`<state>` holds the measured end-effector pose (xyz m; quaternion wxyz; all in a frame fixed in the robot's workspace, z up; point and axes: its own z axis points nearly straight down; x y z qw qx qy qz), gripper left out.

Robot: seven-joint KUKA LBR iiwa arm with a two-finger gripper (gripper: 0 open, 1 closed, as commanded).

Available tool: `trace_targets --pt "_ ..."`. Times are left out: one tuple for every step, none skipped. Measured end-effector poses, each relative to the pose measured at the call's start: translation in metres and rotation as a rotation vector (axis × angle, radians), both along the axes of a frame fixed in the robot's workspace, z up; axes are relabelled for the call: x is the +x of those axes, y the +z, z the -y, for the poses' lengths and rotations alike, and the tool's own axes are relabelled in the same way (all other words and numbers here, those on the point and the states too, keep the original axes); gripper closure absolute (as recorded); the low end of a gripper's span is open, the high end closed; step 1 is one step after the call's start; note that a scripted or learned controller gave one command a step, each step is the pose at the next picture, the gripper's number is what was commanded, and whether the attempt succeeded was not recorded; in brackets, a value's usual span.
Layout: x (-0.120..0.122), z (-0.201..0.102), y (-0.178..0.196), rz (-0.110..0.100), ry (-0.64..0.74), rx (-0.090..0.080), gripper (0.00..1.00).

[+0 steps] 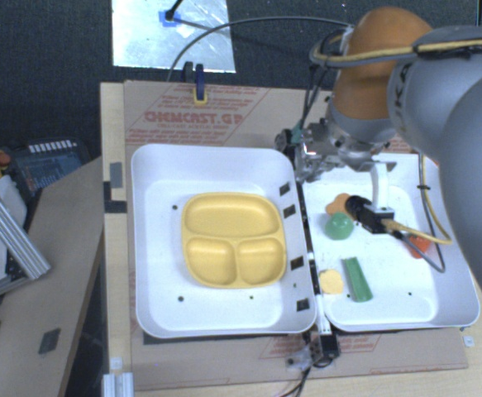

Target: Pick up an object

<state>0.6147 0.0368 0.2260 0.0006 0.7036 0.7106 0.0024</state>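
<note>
The right bin [447, 300] holds several small objects. A green ball [337, 226] lies near its left wall, with a small orange piece [338, 202] just behind it. Toward the front lie a green rectangular block [356, 279] and a pale yellow disc [331, 282] side by side. An orange-red object [419, 243] rests further right, partly hidden by a cable. My gripper [317, 160] hangs over the back left corner of the right bin, behind the orange piece and the ball, and I see nothing held in it.
The left bin [154, 246] carries a yellow three-compartment tray [232, 238]. The divider between the bins [300, 222] runs just left of the gripper. The grey arm covers the right bin's back right part. Cardboard underlies both bins.
</note>
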Motion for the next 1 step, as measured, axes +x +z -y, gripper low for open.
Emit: trace_targets --pt "0.0198 -0.0569 0.0070 0.000 0.000 0.000 1.00"
